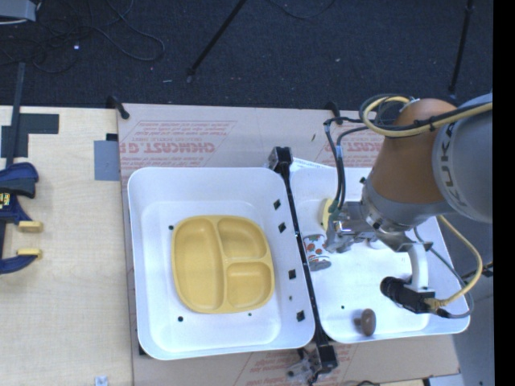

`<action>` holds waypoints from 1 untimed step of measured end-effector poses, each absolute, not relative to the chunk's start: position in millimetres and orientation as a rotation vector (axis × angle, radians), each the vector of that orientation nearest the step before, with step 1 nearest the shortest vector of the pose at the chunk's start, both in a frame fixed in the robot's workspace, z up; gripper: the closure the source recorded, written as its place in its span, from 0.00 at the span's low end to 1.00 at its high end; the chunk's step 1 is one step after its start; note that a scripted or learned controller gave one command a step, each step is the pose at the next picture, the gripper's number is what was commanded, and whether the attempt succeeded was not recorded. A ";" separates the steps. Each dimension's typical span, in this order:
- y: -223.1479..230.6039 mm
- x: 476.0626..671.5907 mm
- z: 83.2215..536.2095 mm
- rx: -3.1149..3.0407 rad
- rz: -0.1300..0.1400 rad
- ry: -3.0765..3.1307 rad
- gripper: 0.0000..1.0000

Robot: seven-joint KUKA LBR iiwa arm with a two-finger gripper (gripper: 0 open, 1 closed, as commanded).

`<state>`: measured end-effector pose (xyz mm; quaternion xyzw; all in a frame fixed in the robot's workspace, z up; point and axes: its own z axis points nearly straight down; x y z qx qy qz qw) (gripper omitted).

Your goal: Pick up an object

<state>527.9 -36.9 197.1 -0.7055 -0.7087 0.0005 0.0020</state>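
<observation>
The gripper (342, 230) hangs low over the right bin (378, 296), near its left wall, its fingers hidden under the wrist. A small red-patterned object (315, 252) lies just beside it to the left. A brown lump (366, 321) sits well apart (near the front rim); the left bin (153, 199) holds a yellow divided tray (221, 262).
</observation>
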 end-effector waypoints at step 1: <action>19.6 548.0 197.2 -2.212 0.002 -2.225 1.00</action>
